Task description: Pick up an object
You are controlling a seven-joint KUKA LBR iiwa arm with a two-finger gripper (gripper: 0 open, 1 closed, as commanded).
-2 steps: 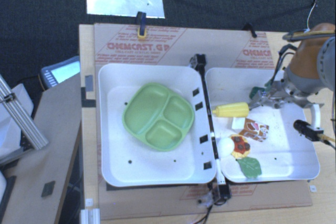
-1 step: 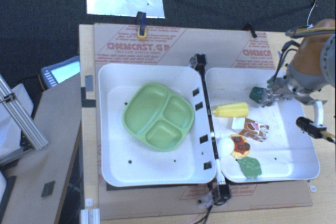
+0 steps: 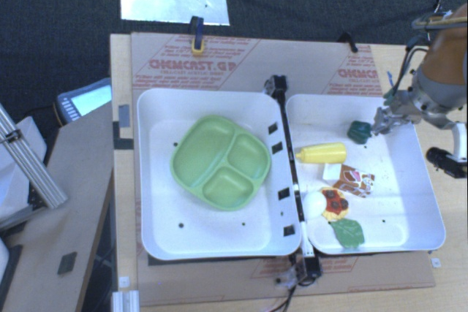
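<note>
Green leaf-shaped soft toy [image 3: 347, 231] lies at right white bin's [image 3: 417, 179] near edge.
Gripper [image 3: 379, 125] sits beside dark green block [image 3: 359, 131] at bin's far side; finger state cannot be told.

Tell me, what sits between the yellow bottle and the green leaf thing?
In the camera view, a brown-and-white packet and a red-and-yellow toy lie between the yellow bottle and green leaf.

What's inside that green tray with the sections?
Nothing shows in the green tray: its three compartments look bare. It sits in the left bin, and covers the bin floor beneath it.
</note>
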